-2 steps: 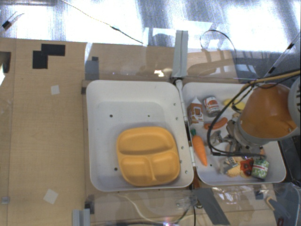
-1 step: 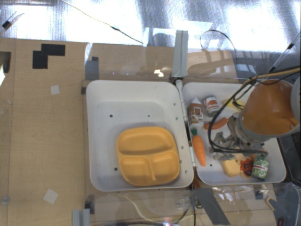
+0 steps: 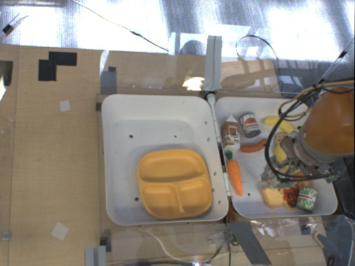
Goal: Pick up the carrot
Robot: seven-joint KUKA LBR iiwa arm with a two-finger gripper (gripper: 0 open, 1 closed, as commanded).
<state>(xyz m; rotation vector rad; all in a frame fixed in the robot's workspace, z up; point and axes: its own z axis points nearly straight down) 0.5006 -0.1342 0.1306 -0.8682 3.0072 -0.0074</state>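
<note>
Orange against the white plastic, the carrot [image 3: 234, 176] lies untouched along the left side of the right bin [image 3: 327, 206], just beside the divider, green tip pointing up the view; so I judge the pick not yet begun, with approach, descent, grasp and lift all left to do. From my remote seat I see the arm's wrist over the right part of that bin, well apart from the carrot; the gripper [image 3: 288, 173] sits under cables and I cannot tell how its jaws stand. Sharing that bin: a small carton [image 3: 230, 133], a can [image 3: 250, 124], a banana [image 3: 279, 125], a sausage [image 3: 253, 146] and some bits near the front edge; the left bin [image 3: 122, 115] holds a yellow divided tray [image 3: 174, 183].
</note>
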